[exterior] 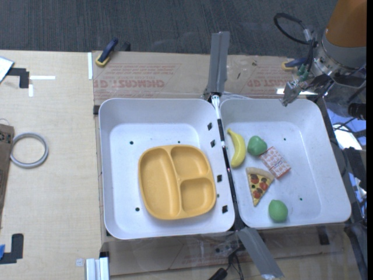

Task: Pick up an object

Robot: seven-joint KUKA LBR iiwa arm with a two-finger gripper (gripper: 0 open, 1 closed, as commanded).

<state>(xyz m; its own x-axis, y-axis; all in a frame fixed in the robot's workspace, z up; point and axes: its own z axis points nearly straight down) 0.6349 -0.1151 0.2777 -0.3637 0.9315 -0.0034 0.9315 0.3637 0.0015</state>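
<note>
Banana [236, 148] upright along right bin's [326, 156] left wall, long axis near-far, pizza slice [259, 185] tip pointing near, gripper [303, 86] above far rim, grip state indiscernible

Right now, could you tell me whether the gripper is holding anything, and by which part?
Nothing is held: the gripper hangs above the right white bin's far rim, apart from the yellow banana and other toy foods there.
</note>
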